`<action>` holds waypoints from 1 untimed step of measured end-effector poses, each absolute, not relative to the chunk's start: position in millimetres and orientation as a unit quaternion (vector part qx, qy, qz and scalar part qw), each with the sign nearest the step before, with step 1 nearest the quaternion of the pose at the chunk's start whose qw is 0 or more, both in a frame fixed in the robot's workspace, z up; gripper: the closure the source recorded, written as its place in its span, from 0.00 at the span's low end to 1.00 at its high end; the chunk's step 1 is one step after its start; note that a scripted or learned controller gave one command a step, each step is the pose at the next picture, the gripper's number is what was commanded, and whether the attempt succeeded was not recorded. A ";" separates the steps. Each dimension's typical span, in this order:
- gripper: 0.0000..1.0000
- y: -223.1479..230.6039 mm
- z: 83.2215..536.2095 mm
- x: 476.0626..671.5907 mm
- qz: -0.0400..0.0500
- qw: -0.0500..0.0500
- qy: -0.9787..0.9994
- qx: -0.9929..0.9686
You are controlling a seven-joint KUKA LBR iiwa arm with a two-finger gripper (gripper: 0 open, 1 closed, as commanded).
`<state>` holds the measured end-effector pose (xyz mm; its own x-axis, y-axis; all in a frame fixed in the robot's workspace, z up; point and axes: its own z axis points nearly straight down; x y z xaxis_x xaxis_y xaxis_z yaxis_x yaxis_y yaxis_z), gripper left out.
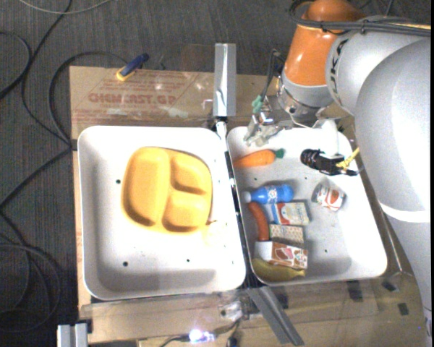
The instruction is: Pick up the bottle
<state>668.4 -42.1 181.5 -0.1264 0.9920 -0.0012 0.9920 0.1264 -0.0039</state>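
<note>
Camera view: the bottle (270, 194), small, blue-and-white, lies on its side mid right bin (362, 259), between carrot (254, 158) and cartons (292, 213). Likely light, stiff, slippery plastic, best pinched across its body. Gripper (261, 127) hovers over the bin's far-left corner, open or closed unclear.

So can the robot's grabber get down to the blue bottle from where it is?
Probably yes. The gripper hangs over the right bin's far end, the bottle lies uncovered nearby, though a carrot and sausage crowd it.
</note>
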 end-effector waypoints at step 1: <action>0.00 -42.6 181.4 668.3 0.002 0.001 -0.750 -0.661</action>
<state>668.3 -42.6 181.4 -0.1258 0.9920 -0.0024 0.9920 0.1258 -0.0045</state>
